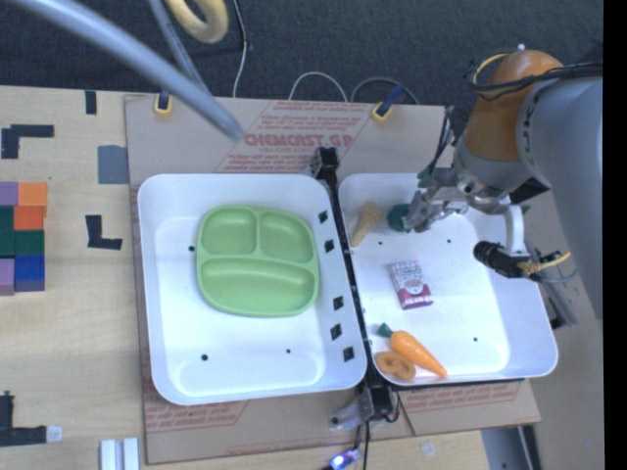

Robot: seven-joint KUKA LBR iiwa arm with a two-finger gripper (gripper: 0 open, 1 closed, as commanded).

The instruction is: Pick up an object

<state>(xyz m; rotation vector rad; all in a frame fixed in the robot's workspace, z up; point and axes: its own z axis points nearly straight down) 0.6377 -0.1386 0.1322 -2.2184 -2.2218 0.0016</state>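
The grey arm (549, 135) reaches in from the right, its wrist seemingly angled steeply downward.

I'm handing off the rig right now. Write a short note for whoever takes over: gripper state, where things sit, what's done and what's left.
Gripper: low over the right bin, beside the green ball; grip unconfirmed.
Right bin: cone, small box, carrot, orange ring.
Left bin: green tray.
Done: arm reached in.
Left: grasp and lift an object.
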